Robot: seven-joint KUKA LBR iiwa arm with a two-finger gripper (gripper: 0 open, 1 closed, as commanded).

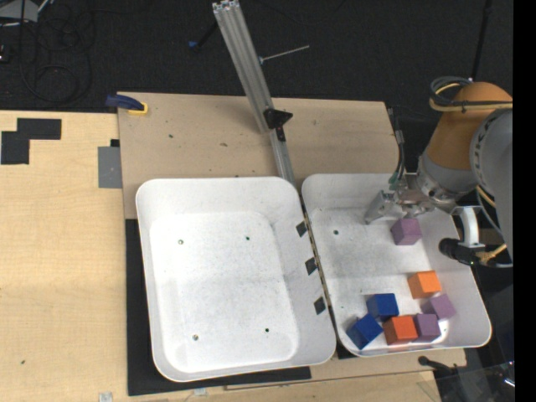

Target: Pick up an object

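The gripper [400, 205] hangs over the right bin [352, 249], its fingers spread apart and holding nothing. A purple cube [406, 230] lies just below them. Blue [382, 306], orange [425, 284] and other purple blocks cluster near the bin's front corner.

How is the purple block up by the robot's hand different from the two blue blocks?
The purple block sits alone near the gripper; the blue blocks crowd into the cluster at the right bin's near edge. Purple is paler, blue darker. All are small cubes in the same bin.
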